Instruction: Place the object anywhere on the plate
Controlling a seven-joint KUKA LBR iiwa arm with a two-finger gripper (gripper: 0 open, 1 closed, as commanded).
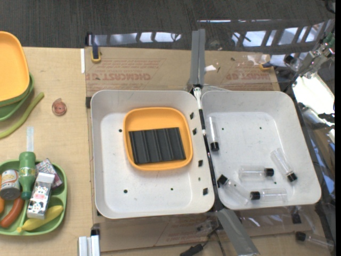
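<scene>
capped tubes (265, 195) lie near front of right bin (250, 127) | ribbed black slab (157, 145) rests flat on orange plate (154, 113), left bin (106, 185) | slab long axis left-right, ribs front-back | lies leftward of arm's side | gripper state: cannot tell | placement looks done

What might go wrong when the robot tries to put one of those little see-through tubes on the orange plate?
The clear tubes look round and slippery, so one might roll or slip away when grabbed. Some lie close by the right bin's wall, where grabbing may be awkward. A dark ridged block already covers much of the orange plate, so a tube set down there could roll off.
</scene>
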